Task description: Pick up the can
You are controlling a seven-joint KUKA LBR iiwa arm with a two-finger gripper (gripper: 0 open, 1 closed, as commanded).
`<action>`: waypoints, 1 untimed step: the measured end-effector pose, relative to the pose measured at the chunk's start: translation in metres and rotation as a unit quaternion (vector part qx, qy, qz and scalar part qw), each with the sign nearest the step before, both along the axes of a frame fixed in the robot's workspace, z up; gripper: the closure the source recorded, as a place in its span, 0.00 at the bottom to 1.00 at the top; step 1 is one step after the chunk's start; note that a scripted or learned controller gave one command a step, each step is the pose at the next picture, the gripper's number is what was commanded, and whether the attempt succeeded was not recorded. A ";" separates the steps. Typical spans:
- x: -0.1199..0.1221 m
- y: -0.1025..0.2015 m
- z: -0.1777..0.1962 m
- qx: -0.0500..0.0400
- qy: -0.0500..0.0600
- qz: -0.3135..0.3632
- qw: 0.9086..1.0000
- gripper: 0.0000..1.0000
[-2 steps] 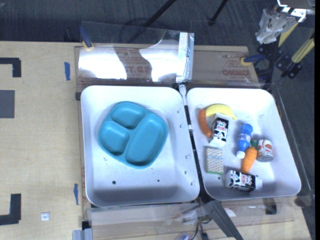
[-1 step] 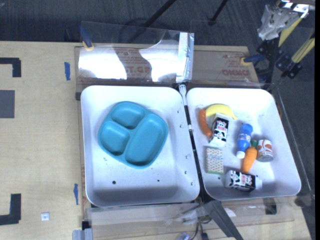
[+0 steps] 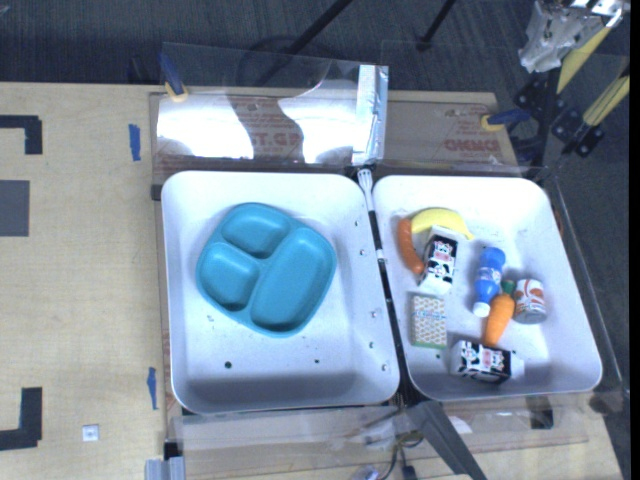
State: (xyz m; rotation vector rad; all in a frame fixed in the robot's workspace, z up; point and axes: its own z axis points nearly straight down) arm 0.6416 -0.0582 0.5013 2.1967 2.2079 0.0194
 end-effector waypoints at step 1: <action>0.002 0.013 -0.099 0.004 0.014 0.039 0.999 1.00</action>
